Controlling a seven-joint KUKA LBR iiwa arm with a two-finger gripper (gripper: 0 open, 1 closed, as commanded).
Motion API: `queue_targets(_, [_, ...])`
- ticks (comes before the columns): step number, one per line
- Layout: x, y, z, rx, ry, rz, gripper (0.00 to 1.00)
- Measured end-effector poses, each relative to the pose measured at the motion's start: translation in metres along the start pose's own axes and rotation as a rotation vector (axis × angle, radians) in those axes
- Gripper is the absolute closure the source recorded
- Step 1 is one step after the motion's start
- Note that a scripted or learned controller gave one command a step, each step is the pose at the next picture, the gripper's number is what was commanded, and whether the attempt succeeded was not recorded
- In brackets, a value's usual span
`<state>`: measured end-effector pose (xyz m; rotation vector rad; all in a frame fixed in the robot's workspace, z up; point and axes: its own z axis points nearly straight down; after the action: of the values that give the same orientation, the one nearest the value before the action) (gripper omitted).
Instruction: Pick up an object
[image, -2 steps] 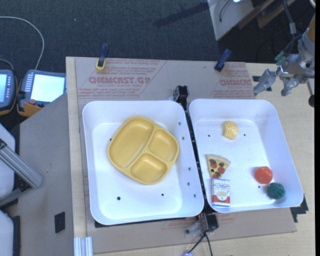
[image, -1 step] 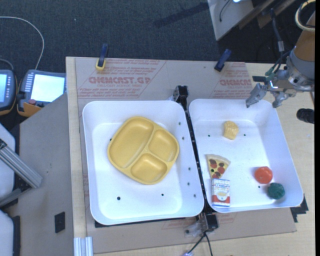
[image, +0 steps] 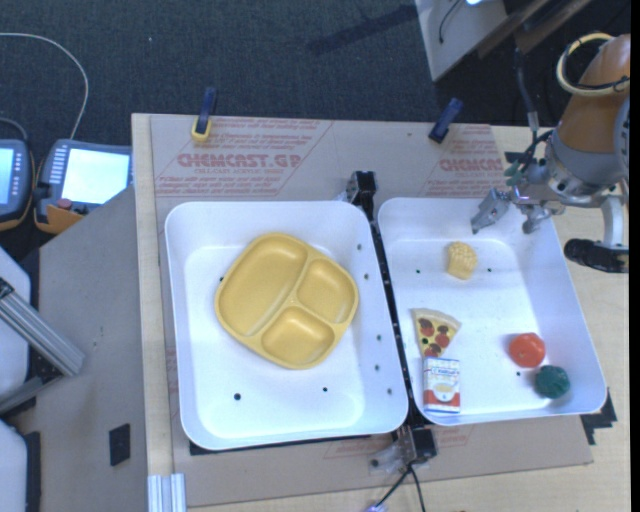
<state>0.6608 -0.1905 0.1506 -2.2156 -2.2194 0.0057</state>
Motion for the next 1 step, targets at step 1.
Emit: queue_targets(1, [0.0097,0.0007,0.057,-0.003,-0.001,0.0,0.0])
